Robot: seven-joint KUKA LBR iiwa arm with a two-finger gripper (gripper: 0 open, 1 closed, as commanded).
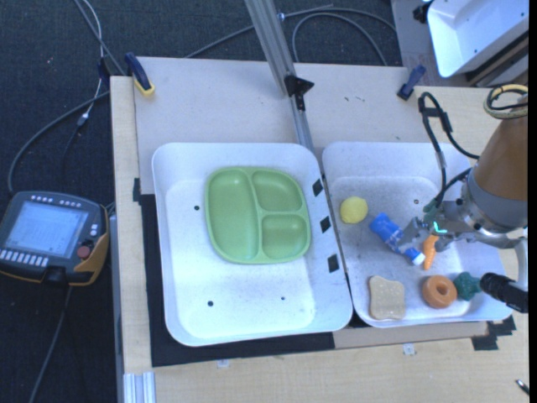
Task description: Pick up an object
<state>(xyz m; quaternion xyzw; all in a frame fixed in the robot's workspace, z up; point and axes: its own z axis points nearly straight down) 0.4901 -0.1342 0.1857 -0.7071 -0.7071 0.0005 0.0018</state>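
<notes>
The blue object (386,227), a small cylinder-like toy, is lying in the right bin (369,162), a little right of its middle and tilted toward the lower right. The gripper (419,240) is sitting right at its lower right end, where a small orange piece (430,251) and a bit of white are showing, but the parts are crowding together so closely that I cannot tell whether the claw is released or clenched on anything. A yellow ball (354,210) is resting just left of the blue object, apart from it. Along the bin's near edge a slice of toast (387,298) is lying flat, an orange ring (439,291) is sitting to its right, and a dark green item (466,285) is touching the ring's right side. The grey arm (503,175) is reaching in from the right. In the left bin (252,313), a green divided plate (257,214) is lying with three compartments facing up.
</notes>
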